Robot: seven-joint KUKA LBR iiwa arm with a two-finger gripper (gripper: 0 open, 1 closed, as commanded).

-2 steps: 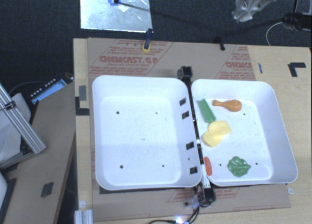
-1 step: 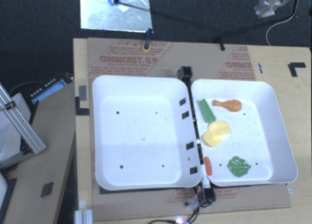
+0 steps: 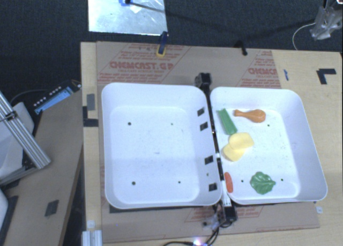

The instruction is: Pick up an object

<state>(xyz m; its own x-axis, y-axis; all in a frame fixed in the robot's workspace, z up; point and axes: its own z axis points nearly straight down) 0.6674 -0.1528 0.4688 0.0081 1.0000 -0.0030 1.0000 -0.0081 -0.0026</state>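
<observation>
Drumstick (image 3: pixel 250 114) lies in the right bin (image 3: pixel 313 159), apart from the green stick (image 3: pixel 226 121) and the yellow lumps (image 3: pixel 238 147), so it looks the easiest pick. The pincer's state cannot be told; it should probably descend wide, straddling the narrow shank.

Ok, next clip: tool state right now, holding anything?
Tool: cannot be told from the camera view. All the objects lie loose in the right bin: chicken drumstick, green stick, yellow pieces, green leaf, small red piece.
</observation>
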